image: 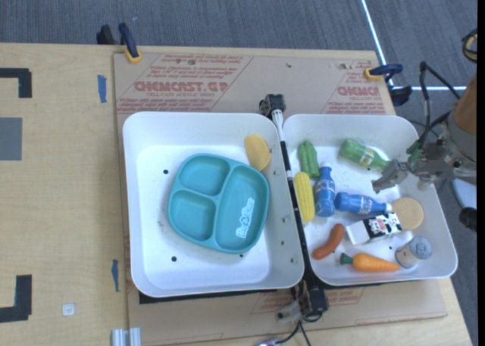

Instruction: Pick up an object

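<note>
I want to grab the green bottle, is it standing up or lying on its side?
Lying down. The green bottle rests lengthwise on the floor of the right bin, near its back, tilted across it rather than upright.

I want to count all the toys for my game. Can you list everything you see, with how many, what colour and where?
Bins: 2, white, side by side on the bench.
Plate: 1, teal, three sections, left bin.
Lemon-like toy: 1, yellow, left bin, far right corner.
Corn: 1, yellow, right bin.
Bottles: 2, blue, right bin, middle.
Green bottle: 1, right bin, far side.
Carrot: 1, orange, right bin, near edge.
Gripper: 1, grey, over the right bin's right side.
</note>
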Controlling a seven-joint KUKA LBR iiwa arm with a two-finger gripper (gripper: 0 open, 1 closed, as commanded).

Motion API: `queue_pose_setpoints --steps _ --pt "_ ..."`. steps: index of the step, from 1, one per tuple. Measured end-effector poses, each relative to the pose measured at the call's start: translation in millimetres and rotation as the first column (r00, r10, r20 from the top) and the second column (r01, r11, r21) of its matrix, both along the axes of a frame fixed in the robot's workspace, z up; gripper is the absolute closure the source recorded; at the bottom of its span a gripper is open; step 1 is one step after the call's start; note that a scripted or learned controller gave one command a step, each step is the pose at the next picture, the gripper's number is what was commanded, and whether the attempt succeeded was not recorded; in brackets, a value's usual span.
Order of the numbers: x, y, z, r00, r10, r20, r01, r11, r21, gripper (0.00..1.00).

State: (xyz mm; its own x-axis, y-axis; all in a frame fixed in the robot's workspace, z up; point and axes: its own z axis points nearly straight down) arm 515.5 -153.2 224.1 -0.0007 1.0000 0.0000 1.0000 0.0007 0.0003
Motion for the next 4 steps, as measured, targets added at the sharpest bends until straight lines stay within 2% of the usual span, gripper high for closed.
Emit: queue_pose_setpoints --steps 1,2,3,4 --pt "8 55 -108 0.994 -0.107 0.003 0.107 0.994 -0.001 0.00" --pt "101 40 -116 0.996 -0.093 -0.003 0.093 0.996 0.000 0.00" --pt "133 43 -140 0.999 -0.028 -0.024 0.028 1.000 -0.001 0.00" --pt "63 54 -106 0.999 -0.052 -0.002 0.052 0.999 0.001 0.00"
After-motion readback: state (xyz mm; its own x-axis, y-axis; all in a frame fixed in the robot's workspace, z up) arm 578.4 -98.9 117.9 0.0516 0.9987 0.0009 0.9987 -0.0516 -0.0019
